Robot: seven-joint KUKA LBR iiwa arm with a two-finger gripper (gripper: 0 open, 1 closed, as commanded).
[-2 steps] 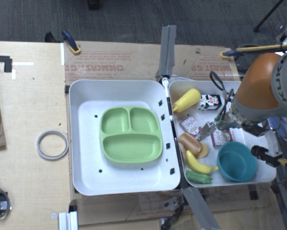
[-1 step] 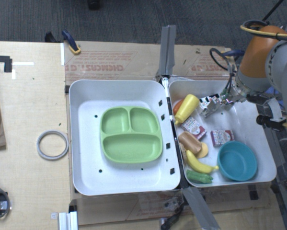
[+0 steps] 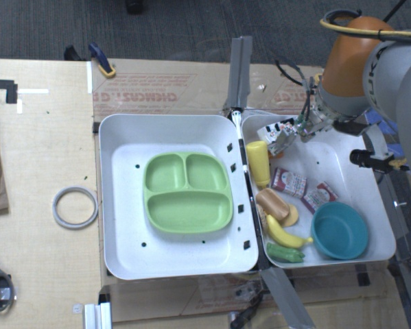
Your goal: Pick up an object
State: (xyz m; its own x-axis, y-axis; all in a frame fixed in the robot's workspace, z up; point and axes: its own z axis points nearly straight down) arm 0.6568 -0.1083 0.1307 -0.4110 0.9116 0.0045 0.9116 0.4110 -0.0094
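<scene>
1. The gripper (image 3: pixel 282 140) is low in the right bin (image 3: pixel 380 204), near its back left corner. This is probably because the small objects lie there.
2. I cannot tell how the jaws stand; the tip is too small and cluttered.
3. Possible objects all lie in the right bin: a yellow bottle (image 3: pixel 258 162) just beside the gripper, two red packets (image 3: pixel 289 182), a banana (image 3: pixel 285 234) and a blue bowl (image 3: pixel 339 231) further to the front.
4. The left bin (image 3: pixel 116 204) holds a green divided plate (image 3: pixel 188 192).
</scene>
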